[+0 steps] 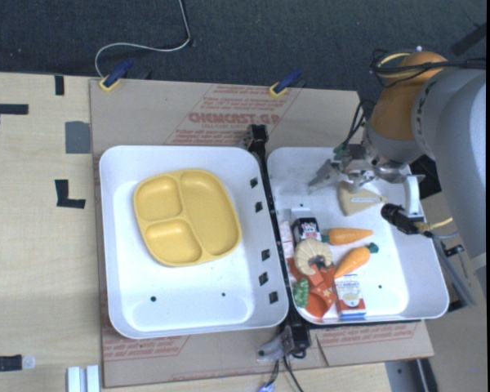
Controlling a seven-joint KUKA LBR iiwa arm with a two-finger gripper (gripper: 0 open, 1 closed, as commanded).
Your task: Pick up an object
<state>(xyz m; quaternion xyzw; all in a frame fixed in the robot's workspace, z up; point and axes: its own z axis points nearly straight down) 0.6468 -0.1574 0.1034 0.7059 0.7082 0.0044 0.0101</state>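
Note:
My gripper [344, 173] hangs over the back of the right bin [408, 296], at the end of the grey arm with the orange band. Just in front of it, to the right, lies a pale cheese wedge [359, 202]; whether they touch cannot be told. Nearer the front lie two orange carrots [349, 236] [352, 260], a cream round toy [312, 254], red pieces [310, 291], a red-and-white packet [351, 291] and a small dark box [305, 223]. I see nothing held in the gripper.
The left bin [122, 292] holds a yellow divided plate [186, 216]. A black divider with clips [264, 211] runs between the bins. Both bins sit on a cardboard sheet [180, 117]. The arm's body [449, 145] covers the right bin's far right corner.

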